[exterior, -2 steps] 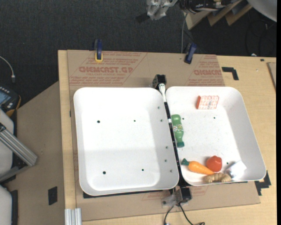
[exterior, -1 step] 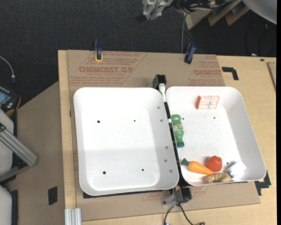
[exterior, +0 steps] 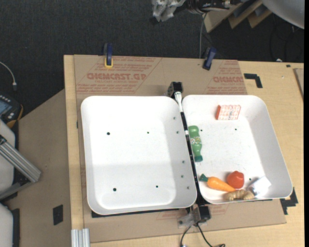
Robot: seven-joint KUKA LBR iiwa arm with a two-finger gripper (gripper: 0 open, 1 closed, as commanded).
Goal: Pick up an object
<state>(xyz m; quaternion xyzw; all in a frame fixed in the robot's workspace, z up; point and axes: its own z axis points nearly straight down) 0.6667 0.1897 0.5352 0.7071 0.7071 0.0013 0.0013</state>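
Observation:
The right bin (exterior: 251,140) holds several objects. A green bottle (exterior: 195,143) lies along its left wall. An orange and white box (exterior: 228,112) sits near its far edge. At the near edge lie an orange carrot (exterior: 218,183), a red tomato (exterior: 235,179), a knobbly beige root (exterior: 240,195) and a small pale packet (exterior: 261,185). My gripper (exterior: 164,9) hangs at the top edge of the view, far behind both bins and well away from every object, with nothing seen in it.
The left bin (exterior: 96,159) lies beside the right one on a cardboard sheet (exterior: 145,72). Two blue clamps (exterior: 108,54) (exterior: 209,58) hold the sheet's far edge. A black bracket (exterior: 175,89) sits where the bins meet.

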